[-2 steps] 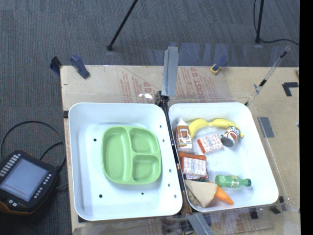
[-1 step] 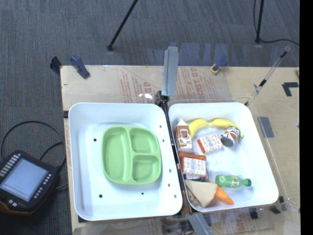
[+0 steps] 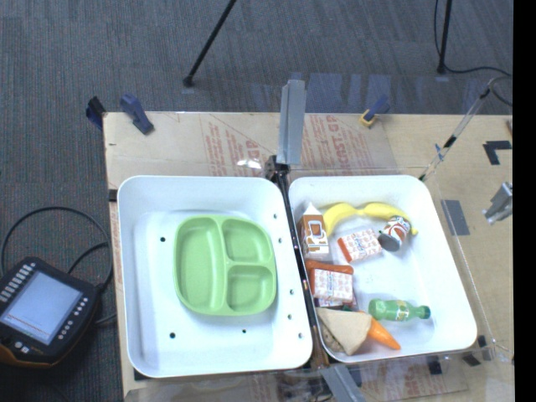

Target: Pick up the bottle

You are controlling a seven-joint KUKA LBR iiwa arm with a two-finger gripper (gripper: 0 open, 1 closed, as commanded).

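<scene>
1. The green bottle [image 3: 399, 311] is lying on its side near the front edge of the right bin [image 3: 444, 249], its cap pointing toward the bin's right wall.
2. The end effector [image 3: 501, 201] is showing as a small grey shape at the table's right edge, well apart from the bottle; whether it is wide or narrow cannot be told at this size.
3. An orange carrot [image 3: 383, 334] is sitting just beside the bottle's near side, with a sandwich wedge [image 3: 347, 328] next to it, so a descending grasp is risking a clip on either one.
4. The bottle's round body is likely inviting a roll if the contact lands off-centre.
5. A snack box [image 3: 332, 284] is lying near the bottle's base, crowding that end.
6. A banana [image 3: 358, 213], a can [image 3: 395, 233] and a small carton [image 3: 314, 233] are occupying the bin's far half.
7. The left bin [image 3: 142, 224] is carrying a green divided plate [image 3: 224, 265].
8. Both bins are resting on a table [image 3: 193, 145] covered in cardboard, with grey carpet [image 3: 50, 74] around it, tripod legs behind and a teach pendant [image 3: 40, 306] on the floor at left.
</scene>
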